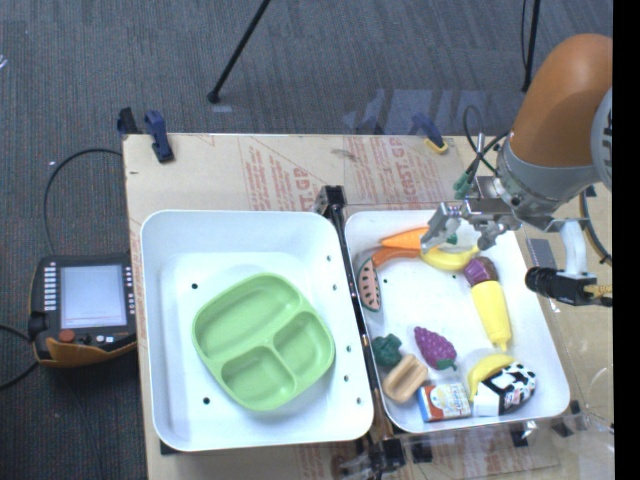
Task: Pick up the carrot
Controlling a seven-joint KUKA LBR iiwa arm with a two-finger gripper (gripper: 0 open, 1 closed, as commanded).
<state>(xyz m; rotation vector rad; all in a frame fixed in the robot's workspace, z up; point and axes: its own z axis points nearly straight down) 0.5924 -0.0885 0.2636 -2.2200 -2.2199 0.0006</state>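
Gripper (pixel 458 230) hanging over the right bin (pixel 545 353), fingers spread apart, nothing between them. Just below the fingertips, a banana (pixel 449 259). Just left of the fingers, the carrot (pixel 405 238), lying flat. Farther left, a watermelon slice (pixel 368 283); beyond, a green plate (pixel 262 340).

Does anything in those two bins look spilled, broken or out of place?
Nothing looks broken or spilled. The right bin is simply a jumble of toy food, the carrot lying by its far rim near the gripper. The green plate sits askew in the left bin.
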